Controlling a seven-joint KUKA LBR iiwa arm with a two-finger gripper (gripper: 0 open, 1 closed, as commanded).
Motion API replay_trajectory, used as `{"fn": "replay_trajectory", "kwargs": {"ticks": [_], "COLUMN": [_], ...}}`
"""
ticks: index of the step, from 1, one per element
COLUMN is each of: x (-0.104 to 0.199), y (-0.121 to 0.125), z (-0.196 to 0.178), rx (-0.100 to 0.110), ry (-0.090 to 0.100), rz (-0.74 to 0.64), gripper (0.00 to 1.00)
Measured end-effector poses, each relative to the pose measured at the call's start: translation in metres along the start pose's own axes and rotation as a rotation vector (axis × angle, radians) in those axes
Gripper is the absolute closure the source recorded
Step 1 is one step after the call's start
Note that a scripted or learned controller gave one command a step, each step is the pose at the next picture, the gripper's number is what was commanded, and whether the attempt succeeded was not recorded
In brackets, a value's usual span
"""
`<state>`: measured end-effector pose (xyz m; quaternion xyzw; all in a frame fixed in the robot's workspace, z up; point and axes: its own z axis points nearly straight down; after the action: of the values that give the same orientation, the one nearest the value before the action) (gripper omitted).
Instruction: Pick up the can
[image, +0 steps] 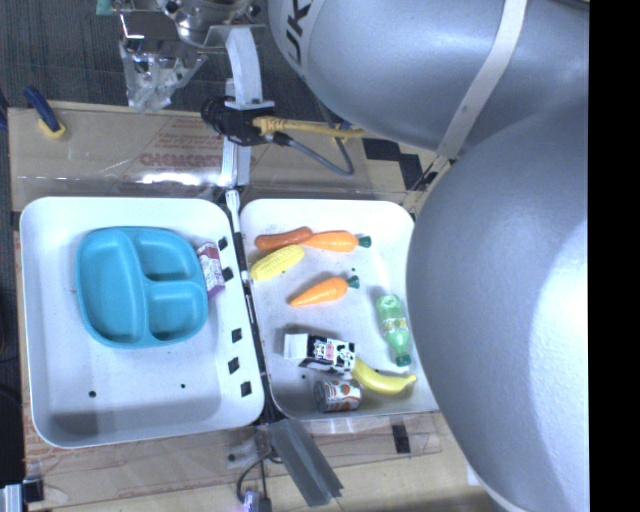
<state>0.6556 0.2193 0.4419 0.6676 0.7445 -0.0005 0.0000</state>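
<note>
The left bin (40, 330) is seen at the left of the desk (110, 140), and a blue tray (142, 285) with three compartments lies in its upper half. A small reddish packet (211, 268) is wedged between the tray and the bin's right wall.

In the right bin (395, 225), a sausage (282, 239) and a carrot (332, 240) are laid end to end along the top, with a corn cob (277, 262) just below the sausage. A second carrot (322, 291) is found near the middle. Lower down lies a cow-patterned carton (322, 351) (on its side). The can (338, 395) lies on its side at the bin's near edge, below the carton and touching a banana (383, 379). A green bottle (393, 325) lies above the banana.

The arm (480, 200) covers the right of the view. The hand (155, 55) hangs at the top left, beyond the bins; whether it is wide or narrow cannot be told.
</note>
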Motion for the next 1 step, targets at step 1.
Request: {"fn": "replay_trajectory", "kwargs": {"ticks": [1], "x": [-0.0065], "y": [-0.0008], "z": [0.0002], "rx": [0.003], "ry": [-0.001], "rz": [-0.182], "gripper": [1.00]}}
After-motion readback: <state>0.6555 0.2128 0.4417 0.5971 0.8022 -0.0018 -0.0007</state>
